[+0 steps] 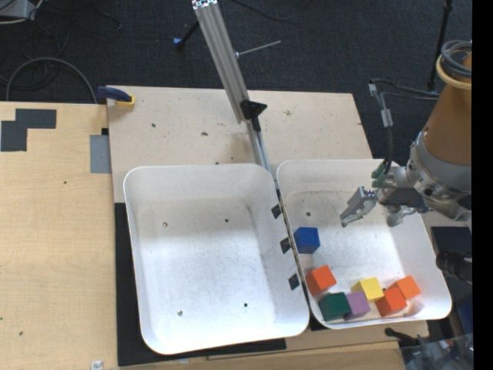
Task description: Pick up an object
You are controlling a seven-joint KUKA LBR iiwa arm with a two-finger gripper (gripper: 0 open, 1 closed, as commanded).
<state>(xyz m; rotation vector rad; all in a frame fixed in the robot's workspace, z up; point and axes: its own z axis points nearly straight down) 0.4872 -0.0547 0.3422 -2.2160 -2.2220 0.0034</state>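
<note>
The hand (359,206) hovers with nothing in it above the right bin (339,177), its fingers apparently parted. A blue cube (307,239) sits alone just below and to the left, apart from the cluster of blocks (362,293). The cleanest grasp likely means centring over it, then descending straight.

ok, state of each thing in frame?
claw: above right bin, holding nothing
blue cube: loose, near the divider, apart from the rest
orange cube: loose, beside green cube
green, purple, yellow cubes: clustered at near wall
right bin: holds all the cubes
</note>
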